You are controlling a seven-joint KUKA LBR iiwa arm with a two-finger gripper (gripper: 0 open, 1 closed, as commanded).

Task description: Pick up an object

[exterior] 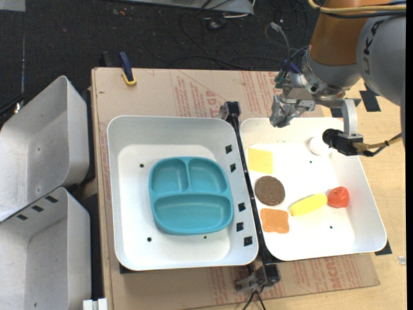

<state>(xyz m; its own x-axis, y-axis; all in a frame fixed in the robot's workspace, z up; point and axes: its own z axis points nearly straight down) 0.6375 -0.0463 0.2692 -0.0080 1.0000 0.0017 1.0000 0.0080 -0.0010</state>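
My gripper [282, 117] hangs over the far left corner of the right bin [361, 237], with nothing visible in it. Below it in that bin lie a flat yellow square [261, 159], a brown disc [269, 190] and an orange piece [275, 221]. Further right are a yellow oblong piece [308, 205], a red rounded object [338, 197] and a small white round object [317, 146]. The yellow square is the closest of these to the gripper, a little nearer the camera.
The left bin [122, 173] holds a teal divided plate [191, 195]. A black divider [242, 179] with clips runs between the two bins. Two more white bins [39, 173] stand off the bench at the left. A blue and yellow clamp [128, 70] sits at the bench's far left corner.
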